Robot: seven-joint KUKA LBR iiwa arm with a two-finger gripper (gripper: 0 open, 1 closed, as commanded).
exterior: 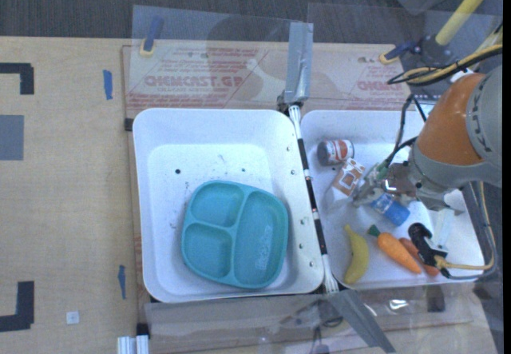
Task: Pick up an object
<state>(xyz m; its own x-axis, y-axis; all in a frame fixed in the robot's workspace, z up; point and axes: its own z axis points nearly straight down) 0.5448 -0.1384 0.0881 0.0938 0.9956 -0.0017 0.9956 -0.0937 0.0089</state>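
Observation:
My gripper (373,188) hangs low over the middle of the right bin (315,125), reaching in from the right. Its tip is beside a small orange-and-white carton (348,179), on that carton's right. A blue object (391,209) lies just below and right of the gripper. A silver can (335,151) with a red label lies on its side at the bin's back left. A yellow banana (357,253) and an orange carrot (398,252) lie near the bin's front. I see nothing held in the gripper.
The left bin (152,137) holds a teal divided plate (235,233) towards its front. A divider wall (307,192) separates the two bins. Clear plastic sheets stand behind both bins. The wooden bench (64,184) stretches out to the left.

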